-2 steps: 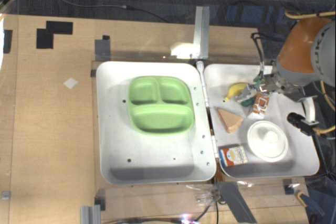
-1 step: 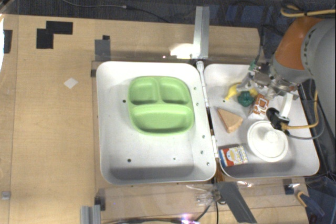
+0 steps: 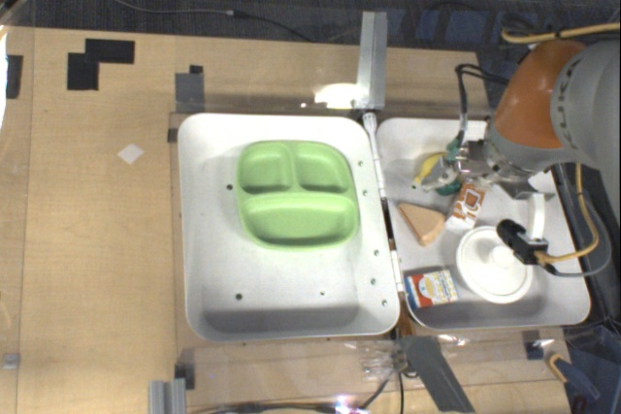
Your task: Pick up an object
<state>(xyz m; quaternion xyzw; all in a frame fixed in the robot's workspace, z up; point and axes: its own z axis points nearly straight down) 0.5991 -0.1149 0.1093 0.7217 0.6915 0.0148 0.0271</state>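
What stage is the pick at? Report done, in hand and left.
Done: the arm has reached over the right bin, with the claw low among the items near the banana and a small brown-and-white packet.
In hand: nothing visibly lifted; I cannot tell whether the claw grips anything.
Left: grasp and raise an item. The wedge, white bowl and small carton lie untouched.

Arm [image 3: 572, 102] cut off by right edge, end effector [image 3: 464, 172] fingers too small to judge, right bin's [image 3: 572, 305] far corner hidden beneath arm
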